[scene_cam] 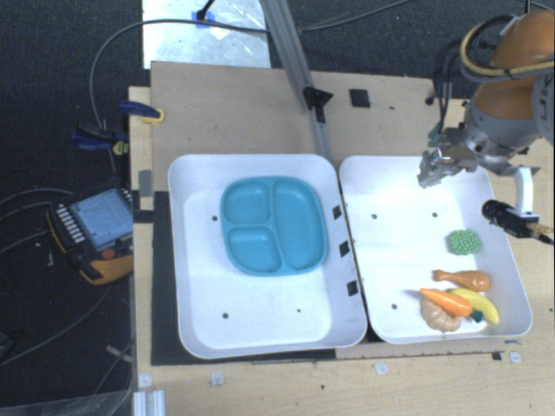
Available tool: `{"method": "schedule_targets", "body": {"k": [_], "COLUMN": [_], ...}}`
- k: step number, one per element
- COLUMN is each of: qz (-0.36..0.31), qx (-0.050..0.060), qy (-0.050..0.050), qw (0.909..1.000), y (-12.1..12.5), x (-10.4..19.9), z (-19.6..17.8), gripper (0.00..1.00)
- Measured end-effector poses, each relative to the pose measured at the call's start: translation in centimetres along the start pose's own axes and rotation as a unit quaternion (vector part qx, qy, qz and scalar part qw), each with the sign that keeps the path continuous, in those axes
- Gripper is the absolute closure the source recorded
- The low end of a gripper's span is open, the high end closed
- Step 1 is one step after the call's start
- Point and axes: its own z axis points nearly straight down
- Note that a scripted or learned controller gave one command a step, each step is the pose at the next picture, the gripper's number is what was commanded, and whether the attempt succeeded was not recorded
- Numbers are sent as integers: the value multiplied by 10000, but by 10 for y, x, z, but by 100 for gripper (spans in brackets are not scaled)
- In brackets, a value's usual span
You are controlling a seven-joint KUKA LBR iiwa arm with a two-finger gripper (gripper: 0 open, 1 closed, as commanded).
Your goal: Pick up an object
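End effector (434, 170) hangs over the far edge of the right bin (390, 258), near that bin's far right corner; whether it is released or clenched cannot be told from this slanted view, and nothing shows in its grip. Above it rises the grey arm (507, 76) with its orange band, reaching in from the counter's right side.

Toy foods lie gathered in the right bin's near right corner: a green ball (465, 243) just beside the right wall, and nearer the front edge a brown drumstick (464, 278), an orange carrot (446, 302), a yellow banana (481, 305) and a tan piece (440, 319), these four touching or overlapping one another. All lie well apart from the end effector.

In the left bin (199, 310), a blue divided plate (274, 225) sits toward the far edge. Both bins rest side by side on the brown counter (225, 102), their inner walls touching.
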Motion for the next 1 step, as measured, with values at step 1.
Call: {"method": "schedule_targets", "body": {"k": [1], "qz": [-29], "qx": [25], "qy": [18], "qw": [10000], "y": [2], "x": [60], "z": [-5], "gripper": [100]}}
